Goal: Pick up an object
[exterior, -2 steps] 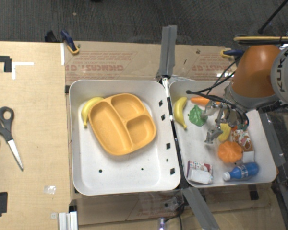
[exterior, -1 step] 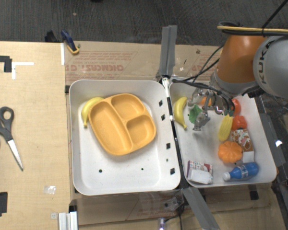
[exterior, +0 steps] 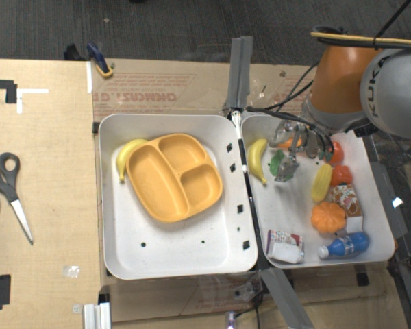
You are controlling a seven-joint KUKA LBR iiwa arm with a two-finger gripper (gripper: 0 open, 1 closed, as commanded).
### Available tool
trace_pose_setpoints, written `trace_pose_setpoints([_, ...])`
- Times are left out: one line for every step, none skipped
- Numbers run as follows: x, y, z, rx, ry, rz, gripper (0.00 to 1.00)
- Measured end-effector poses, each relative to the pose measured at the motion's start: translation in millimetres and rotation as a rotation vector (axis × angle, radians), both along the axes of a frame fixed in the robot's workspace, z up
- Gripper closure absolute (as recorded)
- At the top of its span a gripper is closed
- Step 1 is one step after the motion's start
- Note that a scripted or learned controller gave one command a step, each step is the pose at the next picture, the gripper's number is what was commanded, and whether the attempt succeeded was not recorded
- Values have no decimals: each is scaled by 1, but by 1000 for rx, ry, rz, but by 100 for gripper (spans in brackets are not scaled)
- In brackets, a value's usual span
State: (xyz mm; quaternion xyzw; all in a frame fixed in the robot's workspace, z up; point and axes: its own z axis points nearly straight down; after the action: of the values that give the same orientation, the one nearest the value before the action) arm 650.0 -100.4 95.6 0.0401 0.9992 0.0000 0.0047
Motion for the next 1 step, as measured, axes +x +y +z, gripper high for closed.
trace_pose_setpoints([-100, -25, -3, 1, 7, -52, 0])
